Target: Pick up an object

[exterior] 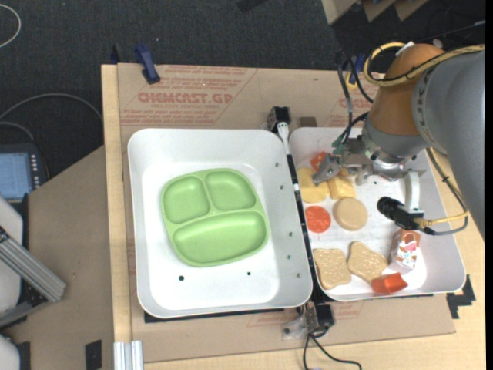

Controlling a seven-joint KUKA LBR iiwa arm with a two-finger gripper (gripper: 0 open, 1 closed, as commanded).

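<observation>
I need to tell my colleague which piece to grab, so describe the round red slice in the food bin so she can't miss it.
Look in the right-hand bin, the one crowded with toy food. Along its left wall, about halfway down, lies the red slice. It is flat, round and orange-red, beside a tan round disc and above two tan crackers.

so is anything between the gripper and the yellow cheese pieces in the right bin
Nothing visible. The gripper is right above the yellow cheese pieces at the back left of the right bin, with no other item over them.
</observation>
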